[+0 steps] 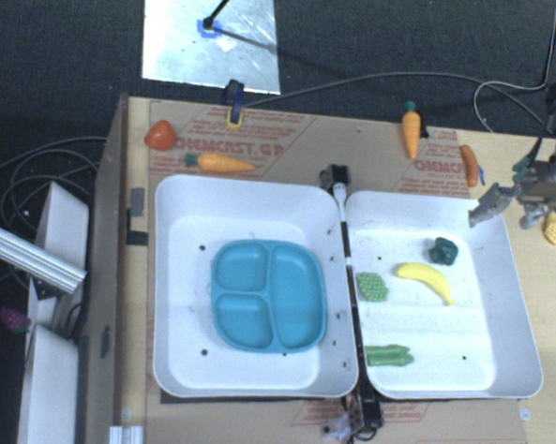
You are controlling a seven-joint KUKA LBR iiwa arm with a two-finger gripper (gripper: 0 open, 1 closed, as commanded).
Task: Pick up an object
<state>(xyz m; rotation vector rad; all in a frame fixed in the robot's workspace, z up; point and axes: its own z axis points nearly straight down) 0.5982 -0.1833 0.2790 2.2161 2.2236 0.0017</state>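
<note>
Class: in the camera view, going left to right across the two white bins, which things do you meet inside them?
Blue tray → light green round piece → green bean pod → banana → dark green piece.

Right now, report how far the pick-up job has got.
Nothing looks done: the banana, dark green piece, light green piece and green pod all lie in the right bin. In hand: the gripper sits at that bin's far right corner, above the toys. Left: descend, grasp one, lift it.
</note>
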